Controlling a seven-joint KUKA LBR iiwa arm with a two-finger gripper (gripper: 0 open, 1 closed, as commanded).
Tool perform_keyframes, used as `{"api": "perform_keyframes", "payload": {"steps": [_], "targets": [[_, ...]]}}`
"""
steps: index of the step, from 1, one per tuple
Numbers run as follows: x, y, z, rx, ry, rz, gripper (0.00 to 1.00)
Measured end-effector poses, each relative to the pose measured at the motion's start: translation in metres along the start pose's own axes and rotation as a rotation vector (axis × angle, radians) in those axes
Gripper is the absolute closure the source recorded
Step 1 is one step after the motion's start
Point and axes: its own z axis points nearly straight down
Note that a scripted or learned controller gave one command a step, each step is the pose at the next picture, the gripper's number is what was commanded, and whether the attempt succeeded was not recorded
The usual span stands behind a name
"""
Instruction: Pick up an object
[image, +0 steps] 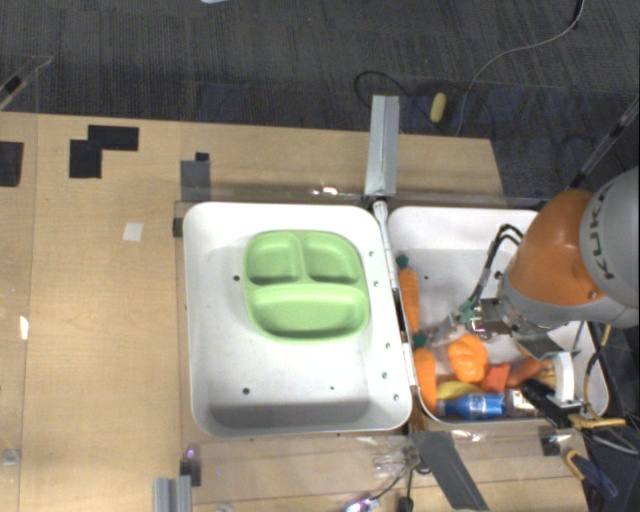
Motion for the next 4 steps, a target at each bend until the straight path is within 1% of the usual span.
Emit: {"api": "perform_keyframes", "payload": {"steps": [1,2,3,4], "targets": [[0.001,0.004,-0.013,-0.010,-0.001,-0.002,1.00],[0.077,0.039,-0.101,0.009,0.003,0.073,1.00],[0.077,0.039,-0.101,0.009,0.002,0.073,0.00],[0.017,0.025,-0.019,0.012,0.002,0.015,0.00]]}}
